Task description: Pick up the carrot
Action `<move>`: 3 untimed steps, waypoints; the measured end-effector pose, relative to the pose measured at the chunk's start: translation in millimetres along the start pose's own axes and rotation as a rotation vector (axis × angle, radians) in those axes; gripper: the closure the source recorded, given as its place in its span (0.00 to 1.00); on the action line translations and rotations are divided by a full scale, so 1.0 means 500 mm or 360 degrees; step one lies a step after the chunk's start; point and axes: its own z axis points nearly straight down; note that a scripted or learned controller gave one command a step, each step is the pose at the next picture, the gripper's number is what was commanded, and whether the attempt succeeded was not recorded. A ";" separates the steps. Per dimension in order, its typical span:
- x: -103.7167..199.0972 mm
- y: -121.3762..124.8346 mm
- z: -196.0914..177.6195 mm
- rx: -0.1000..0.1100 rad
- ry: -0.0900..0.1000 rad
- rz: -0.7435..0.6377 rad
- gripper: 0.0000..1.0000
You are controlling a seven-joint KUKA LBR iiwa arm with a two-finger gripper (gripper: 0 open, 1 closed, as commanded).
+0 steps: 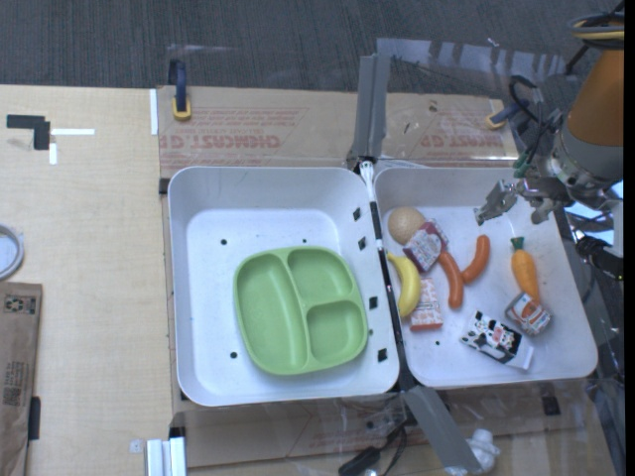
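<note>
My tool (516,201) hovers with its fingers spread wide and nothing between them, over the right bin's (575,360) far side. The carrot (525,272) lies in that bin, near its right wall, just below my tool.

Robot lab: taped bench (79,216), twin white bins (189,266), clamps (180,92)

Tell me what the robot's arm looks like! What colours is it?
The arm comes in from the right side. It has a fat, round orange band, with grey and silver metal parts below it near the wrist. Black cables loop beside it. At its end sits the tool, small, grey and metal, with thin pointy parts sticking out.
</note>
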 end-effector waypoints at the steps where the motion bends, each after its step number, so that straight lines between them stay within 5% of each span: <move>1: -0.100 -0.087 0.133 0.0009 0.0014 0.0287 0.00; 2: -0.071 -0.033 0.216 0.0003 0.0018 0.0348 0.00; 3: 0.008 -0.027 0.165 -0.0001 0.0000 0.0181 0.00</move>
